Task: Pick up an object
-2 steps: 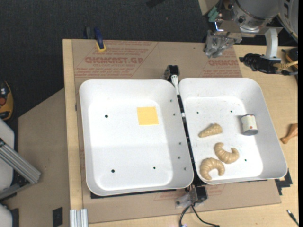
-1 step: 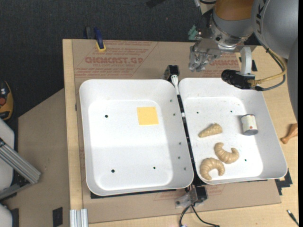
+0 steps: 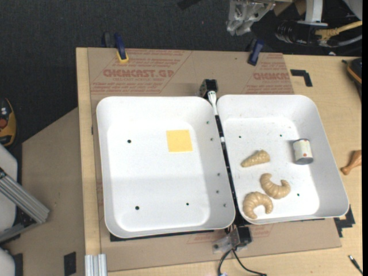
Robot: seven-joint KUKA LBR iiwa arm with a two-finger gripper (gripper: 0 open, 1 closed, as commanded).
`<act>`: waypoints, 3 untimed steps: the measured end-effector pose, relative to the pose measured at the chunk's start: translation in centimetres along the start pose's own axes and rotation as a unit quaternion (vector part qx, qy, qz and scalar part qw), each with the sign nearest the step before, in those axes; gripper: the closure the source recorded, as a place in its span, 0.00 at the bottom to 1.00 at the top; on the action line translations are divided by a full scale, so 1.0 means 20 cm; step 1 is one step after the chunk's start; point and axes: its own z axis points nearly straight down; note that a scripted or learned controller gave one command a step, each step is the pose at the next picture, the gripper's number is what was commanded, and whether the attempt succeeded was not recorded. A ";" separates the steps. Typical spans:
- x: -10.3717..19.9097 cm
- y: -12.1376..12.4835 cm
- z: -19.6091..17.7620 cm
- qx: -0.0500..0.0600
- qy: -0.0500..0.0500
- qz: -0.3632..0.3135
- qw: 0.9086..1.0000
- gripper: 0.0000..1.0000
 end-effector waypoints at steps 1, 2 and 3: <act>0.26 -0.03 0.75 0.018 -0.002 0.001 1.000 1.00; 0.22 -0.32 0.84 0.015 -0.002 0.005 1.000 1.00; 0.20 -0.62 0.87 0.015 -0.002 0.005 1.000 1.00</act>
